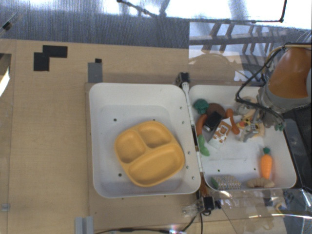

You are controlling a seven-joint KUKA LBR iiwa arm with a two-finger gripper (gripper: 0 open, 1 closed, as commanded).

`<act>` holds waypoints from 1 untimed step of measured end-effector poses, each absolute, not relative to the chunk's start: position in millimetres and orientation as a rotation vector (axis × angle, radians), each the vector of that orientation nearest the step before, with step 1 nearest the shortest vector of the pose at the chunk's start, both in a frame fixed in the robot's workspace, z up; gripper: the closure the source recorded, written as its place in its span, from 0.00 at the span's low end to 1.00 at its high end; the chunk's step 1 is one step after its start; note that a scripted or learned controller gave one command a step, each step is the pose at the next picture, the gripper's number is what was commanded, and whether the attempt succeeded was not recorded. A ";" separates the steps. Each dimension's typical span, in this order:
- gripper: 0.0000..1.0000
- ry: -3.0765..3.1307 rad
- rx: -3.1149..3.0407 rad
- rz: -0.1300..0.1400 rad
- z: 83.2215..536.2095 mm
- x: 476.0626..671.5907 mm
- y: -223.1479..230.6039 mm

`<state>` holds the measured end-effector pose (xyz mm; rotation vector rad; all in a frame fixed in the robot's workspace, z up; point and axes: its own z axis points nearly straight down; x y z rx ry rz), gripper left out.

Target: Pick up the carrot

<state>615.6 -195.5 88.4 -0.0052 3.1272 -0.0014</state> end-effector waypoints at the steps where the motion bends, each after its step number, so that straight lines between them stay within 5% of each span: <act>1: 0.00 3.121 -0.204 -0.004 88.8 585.8 -205.2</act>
